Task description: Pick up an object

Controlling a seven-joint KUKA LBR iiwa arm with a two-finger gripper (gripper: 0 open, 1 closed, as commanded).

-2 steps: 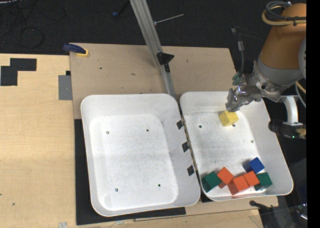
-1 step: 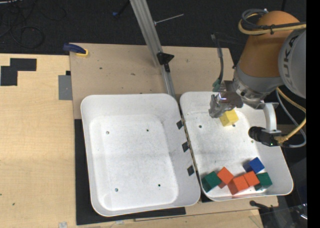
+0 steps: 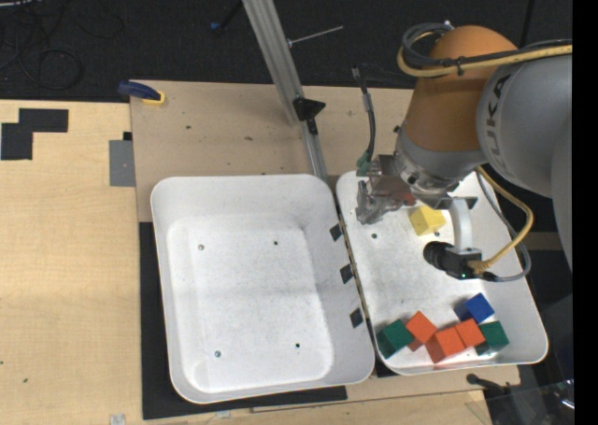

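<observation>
The cluster of blocks (image 3: 447, 330) lies at the right bin's (image 3: 392, 264) near edge; a yellow block (image 3: 427, 219) sits mid-bin. The gripper (image 3: 372, 197) hovers beside that yellow block, its state unclear; descending here, it likely closes on nothing.

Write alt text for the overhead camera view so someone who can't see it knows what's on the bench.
A grey KUKA arm with an orange band reaches from the right, its gripper low over the far end of the right white bin, beside a yellow block. Green, orange and blue blocks cluster at that bin's near end. The left white bin sits alongside.
</observation>
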